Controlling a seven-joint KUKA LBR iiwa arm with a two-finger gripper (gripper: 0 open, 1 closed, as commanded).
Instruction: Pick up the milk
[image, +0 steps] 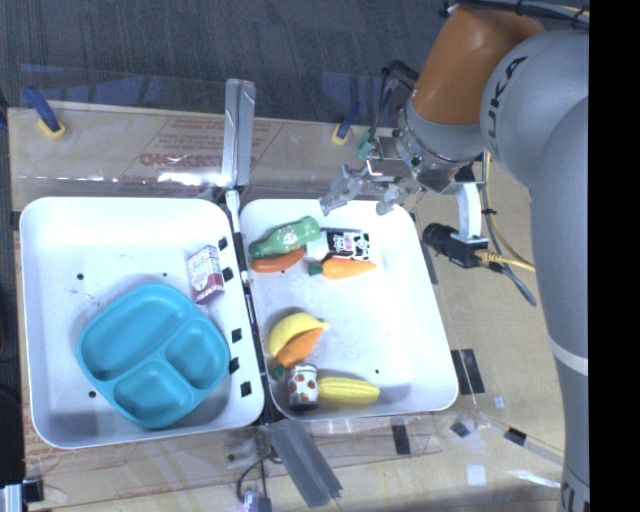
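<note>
The arm (520, 110) reaches in over the right bin's (430, 340) far edge. The gripper (362, 200) hangs there with fingers spread apart, holding nothing. The milk (347, 243) lies in that bin near the far wall, touching the carrot (343, 267), just below the gripper.

My counter (120, 140) is pale brown board under a clear, glossy sheet, with faint red print showing through at the far side. Blue clips (42, 112) pin its far edge. Behind it lies dark grey ribbed flooring (200, 40), evenly lit.
</note>
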